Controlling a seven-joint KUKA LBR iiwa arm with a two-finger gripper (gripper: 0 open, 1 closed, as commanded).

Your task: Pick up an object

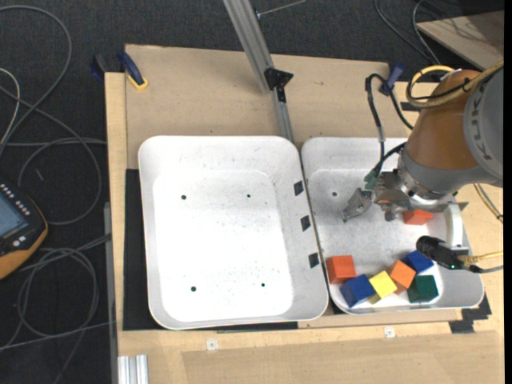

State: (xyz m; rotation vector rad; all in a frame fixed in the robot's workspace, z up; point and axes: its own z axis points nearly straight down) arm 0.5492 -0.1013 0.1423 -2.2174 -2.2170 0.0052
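There are 2 white bins (220,154) side by side. The right one holds 7 blocks: 3 orange (342,267), 2 blue (359,289), 1 yellow (382,283) and 1 green (423,287).

The arm (448,134) reaches over the right bin (336,162), blocks (384,282) clustered at its near edge.

High slanted view over both bins (160,154)
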